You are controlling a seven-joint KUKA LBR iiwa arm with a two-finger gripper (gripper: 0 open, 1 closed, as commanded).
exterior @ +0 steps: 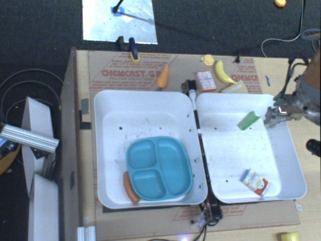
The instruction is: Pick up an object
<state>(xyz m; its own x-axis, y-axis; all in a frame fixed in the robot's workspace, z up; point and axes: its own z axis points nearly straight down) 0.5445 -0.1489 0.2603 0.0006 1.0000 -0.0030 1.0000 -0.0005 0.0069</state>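
Left of the gripper [272,115] a green block [248,120] lies close; below it, bare bin floor [235,154] reaches a small carton [255,182]

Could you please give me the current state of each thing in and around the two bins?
Blue three-compartment plastic plate: flat in left bin, nothing on it.
Orange sausage-shaped toy: lying against the plate's left edge.
Green flat block: lying tilted in right bin, beside the gripper.
Small white-and-red carton: on its side in right bin.
Yellow banana: on the bench, behind the bins.
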